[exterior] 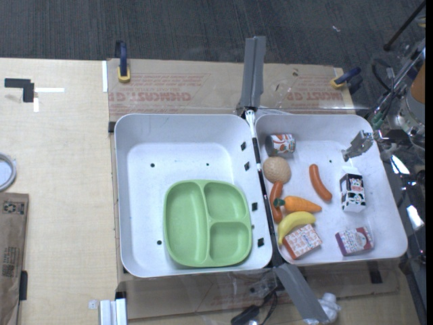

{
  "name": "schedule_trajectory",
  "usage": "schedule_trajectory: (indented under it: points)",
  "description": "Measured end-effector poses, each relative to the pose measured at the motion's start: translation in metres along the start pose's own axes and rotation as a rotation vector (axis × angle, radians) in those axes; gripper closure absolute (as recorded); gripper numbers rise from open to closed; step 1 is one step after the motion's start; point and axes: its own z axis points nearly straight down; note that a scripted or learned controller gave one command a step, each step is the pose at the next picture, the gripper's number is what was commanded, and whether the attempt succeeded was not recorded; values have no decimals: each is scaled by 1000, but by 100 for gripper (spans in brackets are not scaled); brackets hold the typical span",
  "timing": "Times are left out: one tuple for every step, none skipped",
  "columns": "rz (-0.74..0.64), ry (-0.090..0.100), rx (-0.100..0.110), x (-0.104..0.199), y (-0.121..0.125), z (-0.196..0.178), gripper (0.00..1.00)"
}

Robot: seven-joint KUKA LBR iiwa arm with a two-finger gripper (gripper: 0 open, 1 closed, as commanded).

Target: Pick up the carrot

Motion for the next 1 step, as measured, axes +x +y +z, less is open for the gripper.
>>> schedule_trajectory:
  points:
    - [-174, 1, 1, 53, 8, 85, 0]
